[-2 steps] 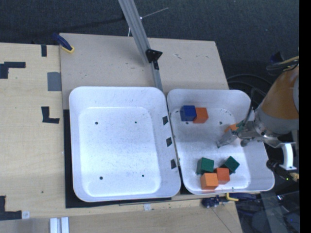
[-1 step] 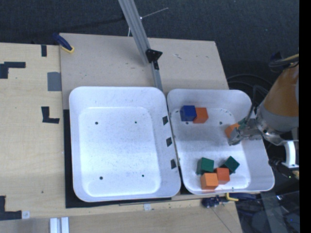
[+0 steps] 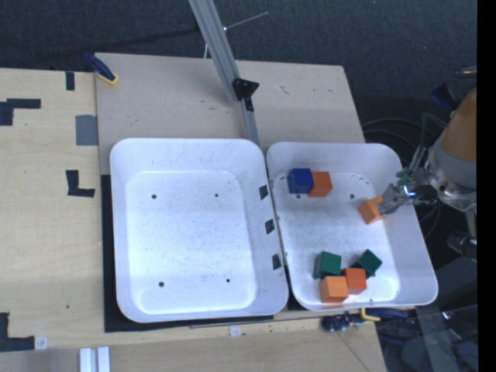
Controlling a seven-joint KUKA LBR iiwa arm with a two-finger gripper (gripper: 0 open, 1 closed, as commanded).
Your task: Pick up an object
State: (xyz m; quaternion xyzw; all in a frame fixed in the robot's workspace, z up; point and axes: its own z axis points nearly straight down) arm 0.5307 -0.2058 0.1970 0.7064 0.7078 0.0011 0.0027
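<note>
- The gripper (image 3: 390, 201) is hovering over the right edge of the right bin (image 3: 415, 266), its fingers closing on an orange block (image 3: 371, 209).
- That block is sitting tilted, well right of the blue block (image 3: 300, 180).
- An orange cube (image 3: 320, 184) is touching the blue block's right side.
- Two green blocks (image 3: 328, 263) and two orange ones (image 3: 335, 287) are clustering well below the blue block.

Grey metal pole (image 3: 219, 41) slants over bench (image 3: 302, 99); blue-yellow clamp (image 3: 101, 68) at bench corner; dark carpet (image 3: 349, 18) behind.
</note>
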